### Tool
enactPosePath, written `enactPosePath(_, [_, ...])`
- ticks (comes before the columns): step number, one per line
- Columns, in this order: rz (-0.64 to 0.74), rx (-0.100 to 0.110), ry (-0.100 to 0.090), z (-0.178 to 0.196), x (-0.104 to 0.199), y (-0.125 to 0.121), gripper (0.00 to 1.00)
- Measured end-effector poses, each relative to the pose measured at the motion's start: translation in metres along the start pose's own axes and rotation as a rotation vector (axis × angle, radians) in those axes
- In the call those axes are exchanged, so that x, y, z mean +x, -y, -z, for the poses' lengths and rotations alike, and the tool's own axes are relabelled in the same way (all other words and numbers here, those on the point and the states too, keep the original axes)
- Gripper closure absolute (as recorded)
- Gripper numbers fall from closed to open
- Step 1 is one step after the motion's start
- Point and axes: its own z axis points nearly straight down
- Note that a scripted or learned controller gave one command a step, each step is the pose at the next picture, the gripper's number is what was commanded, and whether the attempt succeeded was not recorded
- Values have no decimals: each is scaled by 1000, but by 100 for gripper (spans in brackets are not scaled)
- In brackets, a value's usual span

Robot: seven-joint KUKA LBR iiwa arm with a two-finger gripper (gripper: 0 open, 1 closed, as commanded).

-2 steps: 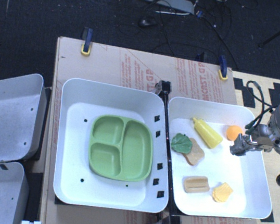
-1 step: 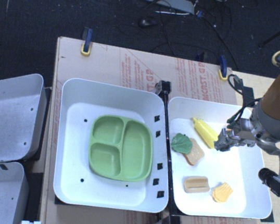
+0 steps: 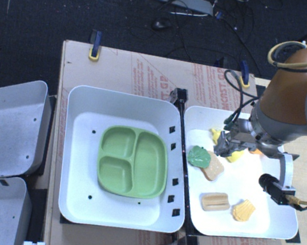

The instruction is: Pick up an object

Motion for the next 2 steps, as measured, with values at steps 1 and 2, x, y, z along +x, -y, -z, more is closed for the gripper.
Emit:
enactPosePath(1, [0, -2, 0, 7, 55, -24, 100])
enactPosePath(2, [-1, 0, 0, 7, 108, -35, 100])
